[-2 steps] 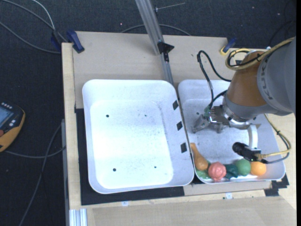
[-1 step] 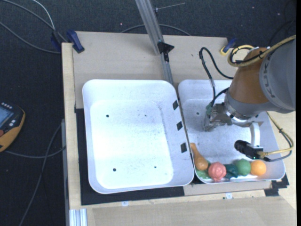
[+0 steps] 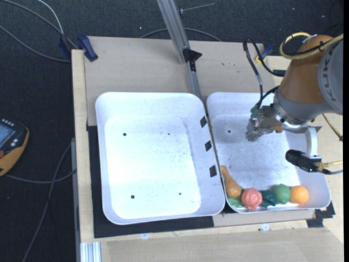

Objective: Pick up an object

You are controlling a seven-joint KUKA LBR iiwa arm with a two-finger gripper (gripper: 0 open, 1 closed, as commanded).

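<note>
Several small toy objects lie along the front edge of the right bin (image 3: 240,111): an orange carrot-like piece (image 3: 230,183), a pink ball-shaped piece (image 3: 251,197), a green piece (image 3: 281,192) and an orange ball (image 3: 299,194). My gripper (image 3: 255,130) hangs over the middle of the right bin, well behind the objects and apart from them. Nothing shows between its fingertips.
The left bin (image 3: 150,157) sits beside the right one, with black clips on the shared rim (image 3: 208,145). A metal pole (image 3: 177,29) rises from behind the bins. Cables run over the arm's wrist at the right.
</note>
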